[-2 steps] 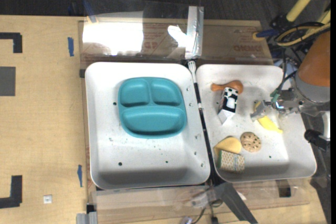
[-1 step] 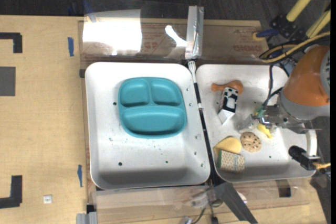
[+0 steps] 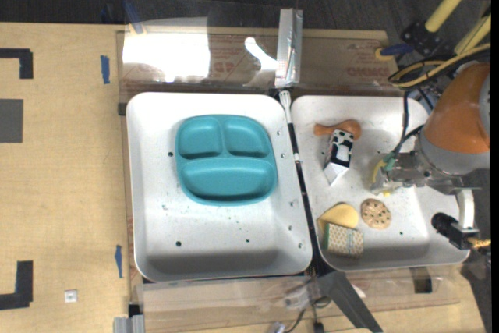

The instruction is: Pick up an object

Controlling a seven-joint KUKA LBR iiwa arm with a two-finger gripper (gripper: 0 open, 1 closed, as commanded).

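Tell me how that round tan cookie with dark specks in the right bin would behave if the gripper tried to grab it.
The round tan cookie with dark specks lies flat on the right white bin, so fingers may struggle to get under its low edge. It looks small and thin, probably light and likely to slide when nudged. On edge it might roll. The yellow wedge sits close on its left, crowding that side.

We see two white bins side by side on the tabletop (image 3: pixel 54 168) — the left bin (image 3: pixel 148 238) and the right bin (image 3: pixel 405 242) — with blue tape marks (image 3: pixel 104 69) by the left one, a clear plastic sheet (image 3: pixel 207 47) behind, and yellow cables (image 3: pixel 425 66) at far right.
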